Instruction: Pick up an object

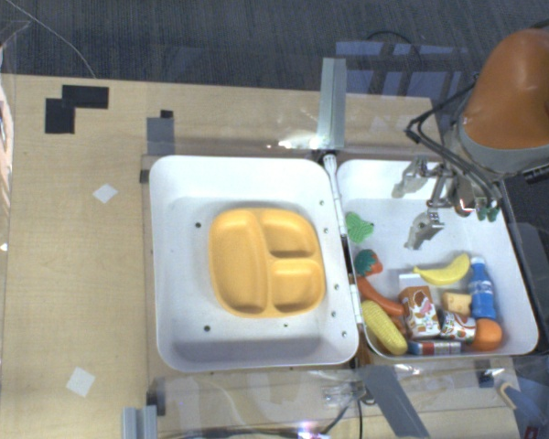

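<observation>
I have two white bins side by side on the bench. The left bin (178,273) holds one thing: a yellow divided plate (265,262) with three compartments, lying flat near the middle.

The right bin (384,176) holds the rest, crowded toward its near end. I count one banana (444,270), one blue bottle (480,291) lying just right of it, one corn cob (383,326) at the near left corner, one carrot (377,294) beside the corn, one small red-and-green piece that looks like a strawberry (368,262), and one green leafy piece (358,226) against the left wall. Further toward the near wall there is one small printed carton (420,312), one orange fruit (487,335) at the right, and one red-and-blue marker-like stick (436,347) along the edge. Several of these touch each other, and I cannot tell exactly what the pale item between the carton and the bottle is.

My gripper (427,210) hangs over the far, bare part of the right bin, above the banana and apart from it. Its fingers (423,233) are spread and nothing sits between them. The orange band of my arm (517,90) fills the upper right.
</observation>
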Controlling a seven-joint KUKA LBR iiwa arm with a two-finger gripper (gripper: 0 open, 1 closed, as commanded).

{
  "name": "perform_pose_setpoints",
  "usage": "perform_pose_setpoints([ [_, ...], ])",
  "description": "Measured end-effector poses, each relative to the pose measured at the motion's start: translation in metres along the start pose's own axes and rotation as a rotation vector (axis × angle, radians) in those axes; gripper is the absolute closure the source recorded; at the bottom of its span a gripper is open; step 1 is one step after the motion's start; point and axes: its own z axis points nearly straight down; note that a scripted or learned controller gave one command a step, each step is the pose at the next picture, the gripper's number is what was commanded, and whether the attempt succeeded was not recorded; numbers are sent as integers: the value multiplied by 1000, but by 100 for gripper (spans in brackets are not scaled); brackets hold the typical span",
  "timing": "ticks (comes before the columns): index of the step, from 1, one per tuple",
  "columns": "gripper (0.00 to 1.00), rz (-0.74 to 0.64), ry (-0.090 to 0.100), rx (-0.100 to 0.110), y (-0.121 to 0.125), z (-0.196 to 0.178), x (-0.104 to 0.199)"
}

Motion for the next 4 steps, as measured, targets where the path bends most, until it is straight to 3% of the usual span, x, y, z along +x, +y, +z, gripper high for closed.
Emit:
perform_pose_setpoints([
  [1, 0, -63, 9, -1, -2, 122, 37],
  [2, 0, 186, -6, 0, -35, 131, -29],
  [3, 0, 295, -4, 1, -68, 116, -41],
  [4, 0, 480, 0, 1, -74, 128, 32],
])
